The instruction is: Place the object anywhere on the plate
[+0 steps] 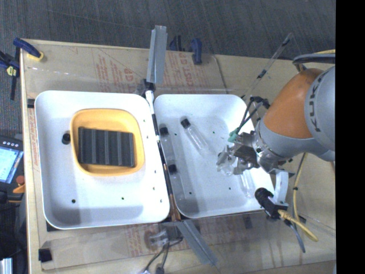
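Observation:
A yellow plate (107, 120) with a dark ridged centre lies in the left bin (51, 198). A clear tube with a black cap (193, 133) lies slanted in the upper middle of the right bin (199, 201). My gripper (228, 162) is low over the right side of the right bin, to the right of and below the tube and apart from it. Its tip blurs into the white floor.
A small black knob (66, 137) sits in the left bin beside the plate's left edge. A metal divider (162, 153) runs between the bins. Blue clamps (197, 49) grip the bench's far edge. A tablet (8, 163) stands at far left.

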{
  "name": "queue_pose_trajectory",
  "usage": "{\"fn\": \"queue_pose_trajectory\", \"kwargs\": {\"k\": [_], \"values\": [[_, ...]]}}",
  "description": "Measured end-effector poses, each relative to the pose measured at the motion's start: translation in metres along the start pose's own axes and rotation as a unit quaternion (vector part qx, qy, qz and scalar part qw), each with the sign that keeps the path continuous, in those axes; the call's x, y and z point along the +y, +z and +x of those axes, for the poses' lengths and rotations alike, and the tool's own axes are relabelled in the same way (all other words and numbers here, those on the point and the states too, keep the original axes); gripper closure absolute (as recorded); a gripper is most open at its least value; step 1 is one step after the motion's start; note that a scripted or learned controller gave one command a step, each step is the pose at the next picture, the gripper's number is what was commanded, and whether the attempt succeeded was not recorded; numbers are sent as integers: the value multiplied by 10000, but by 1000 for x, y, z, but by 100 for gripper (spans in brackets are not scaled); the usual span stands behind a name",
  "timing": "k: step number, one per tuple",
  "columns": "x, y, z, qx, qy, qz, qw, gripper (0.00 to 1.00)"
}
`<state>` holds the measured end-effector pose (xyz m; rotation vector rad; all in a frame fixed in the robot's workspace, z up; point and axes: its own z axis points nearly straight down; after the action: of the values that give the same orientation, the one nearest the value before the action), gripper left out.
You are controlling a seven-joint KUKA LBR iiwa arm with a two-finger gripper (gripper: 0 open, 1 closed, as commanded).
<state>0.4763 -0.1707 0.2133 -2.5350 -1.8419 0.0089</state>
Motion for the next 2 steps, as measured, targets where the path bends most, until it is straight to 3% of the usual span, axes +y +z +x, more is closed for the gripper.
{"fn": "queue_pose_trajectory", "kwargs": {"k": [1, 2], "values": [[-23, -75, 72, -3, -826, -36, 9966, 100], [26, -16, 127, -10, -2046, -13, 9788, 100]]}}
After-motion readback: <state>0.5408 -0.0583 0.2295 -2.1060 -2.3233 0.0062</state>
